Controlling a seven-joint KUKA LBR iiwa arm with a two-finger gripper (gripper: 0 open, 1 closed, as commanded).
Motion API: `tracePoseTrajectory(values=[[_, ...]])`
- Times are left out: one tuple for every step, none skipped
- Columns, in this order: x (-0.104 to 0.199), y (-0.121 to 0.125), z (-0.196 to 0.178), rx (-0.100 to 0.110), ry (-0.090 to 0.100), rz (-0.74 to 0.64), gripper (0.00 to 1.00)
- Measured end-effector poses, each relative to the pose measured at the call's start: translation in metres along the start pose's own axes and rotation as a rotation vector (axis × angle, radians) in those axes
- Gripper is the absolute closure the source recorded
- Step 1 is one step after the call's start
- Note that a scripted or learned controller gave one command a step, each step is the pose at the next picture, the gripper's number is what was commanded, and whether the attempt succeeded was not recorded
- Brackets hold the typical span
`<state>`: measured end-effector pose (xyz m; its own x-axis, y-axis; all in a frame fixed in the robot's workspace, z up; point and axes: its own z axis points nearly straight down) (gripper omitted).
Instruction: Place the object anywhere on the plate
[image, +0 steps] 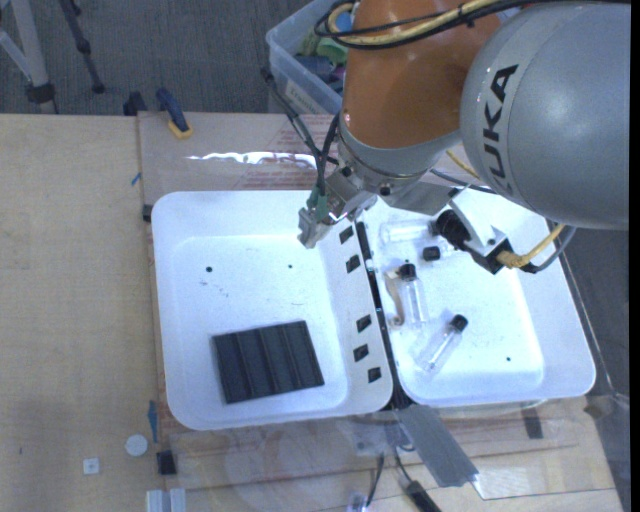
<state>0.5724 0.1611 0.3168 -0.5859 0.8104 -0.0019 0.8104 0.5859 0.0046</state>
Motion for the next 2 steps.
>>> tracePoseTrajectory(values=[[-0.007,0.048,0.003,0.001,0.000,0.032,1.00],[-0.008,0.096,-0.002,-0.002,-0.001,-0.370,1.00]])
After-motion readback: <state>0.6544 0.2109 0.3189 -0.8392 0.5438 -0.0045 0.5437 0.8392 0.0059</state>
